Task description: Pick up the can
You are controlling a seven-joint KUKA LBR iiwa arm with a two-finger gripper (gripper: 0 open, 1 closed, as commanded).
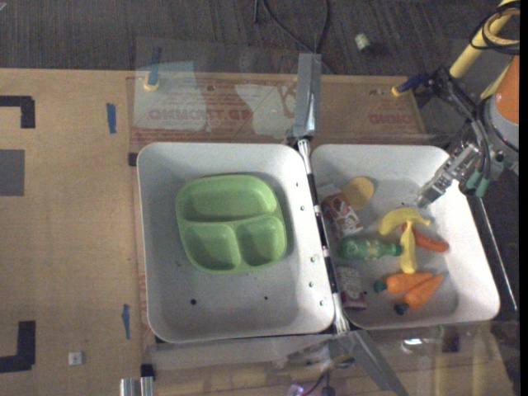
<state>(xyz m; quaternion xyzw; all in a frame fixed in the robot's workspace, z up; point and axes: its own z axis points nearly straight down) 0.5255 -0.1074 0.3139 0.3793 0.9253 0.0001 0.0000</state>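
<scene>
Red-and-white cylindrical can (341, 214) lies on its side in my right white bin (474, 283), against the divider, just beside a round yellow-tan fruit (359, 190). Below it rests a green bottle (369, 248), then a yellow banana (405, 231) and orange carrots (412, 286). My pincer (435, 190) hovers near the bin's upper right, well apart from the can; whether its tips are apart or together I cannot tell. A green compartment tray (231, 222) sits in the left bin (157, 246).

Open floor in the right bin (462, 299) along its far wall; nearer, the banana (404, 229), green bottle (369, 248) and carrots (415, 285) crowd together, hemming the can (341, 214) against the divider.
</scene>
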